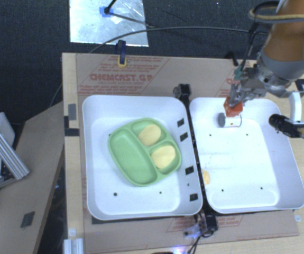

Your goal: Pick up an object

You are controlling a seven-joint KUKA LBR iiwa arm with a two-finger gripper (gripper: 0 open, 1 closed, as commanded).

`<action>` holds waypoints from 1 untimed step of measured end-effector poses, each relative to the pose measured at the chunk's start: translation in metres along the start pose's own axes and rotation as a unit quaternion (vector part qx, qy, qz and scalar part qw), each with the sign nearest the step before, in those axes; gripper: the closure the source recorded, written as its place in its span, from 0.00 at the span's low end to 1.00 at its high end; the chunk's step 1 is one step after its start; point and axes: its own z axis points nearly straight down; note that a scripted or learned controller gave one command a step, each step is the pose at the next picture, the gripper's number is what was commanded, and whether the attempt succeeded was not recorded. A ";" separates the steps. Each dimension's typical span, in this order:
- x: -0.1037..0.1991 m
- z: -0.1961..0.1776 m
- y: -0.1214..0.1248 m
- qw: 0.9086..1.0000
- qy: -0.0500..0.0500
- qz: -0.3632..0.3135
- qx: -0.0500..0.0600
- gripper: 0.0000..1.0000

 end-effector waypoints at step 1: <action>0.040 0.004 -0.016 1.000 0.000 0.001 0.001 1.00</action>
